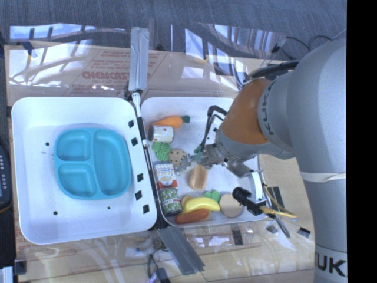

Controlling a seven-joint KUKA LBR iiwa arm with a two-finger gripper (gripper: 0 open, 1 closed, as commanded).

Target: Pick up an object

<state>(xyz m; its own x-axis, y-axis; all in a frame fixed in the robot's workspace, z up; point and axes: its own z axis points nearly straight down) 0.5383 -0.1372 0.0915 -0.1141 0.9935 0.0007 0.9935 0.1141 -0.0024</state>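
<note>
Two shallow white bins sit side by side on the desk (70,69). The left bin (29,217) holds a blue divided tray (92,163) at its centre, with bare white floor on every side of the tray out to the rim. The right bin (154,108) is crowded: measured from the end effector (199,156), a carrot (169,121) lies up and to the left, a small can (161,134) to the left, a green leafy piece (161,150) and a speckled round item (176,156) just beside it on the left, a tan block (198,177) just below, two packets (167,184) below left, and a banana (201,204), a red sausage (192,216) and a pale egg-like object (231,206) along the near wall. Open floor remains mainly in the bin's upper middle. Whether the end effector is spread or pressed together cannot be told. The arm (277,119) enters from the right, its orange band (244,119) above the wrist, bent down into the right bin.
</note>
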